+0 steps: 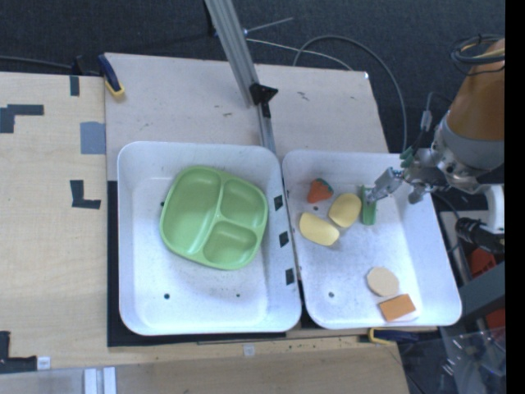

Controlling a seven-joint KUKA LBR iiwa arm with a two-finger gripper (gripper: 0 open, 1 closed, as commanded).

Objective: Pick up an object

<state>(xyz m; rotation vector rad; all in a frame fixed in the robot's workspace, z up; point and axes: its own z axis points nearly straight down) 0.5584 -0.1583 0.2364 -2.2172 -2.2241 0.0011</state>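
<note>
Gripper (371,194) sits over the right bin (426,245), near its upper edge, and honestly I can't tell how it's set. Right beside it: a green piece (368,213) and two yellow lumps (345,210) (318,229), plus a red-orange bit (320,190). Tan disc (382,281) and orange block (398,307) lie lower down. Left bin (148,294) holds a green divided plate (215,217).

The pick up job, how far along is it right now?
Done: the arm has reached over the right bin, with the pincer low beside a green piece. In hand: nothing visibly lifted; whether it grips the green piece is unclear. Left: secure and raise an item. The yellow pieces, strawberry, round cracker and orange block all lie in the bin.
</note>
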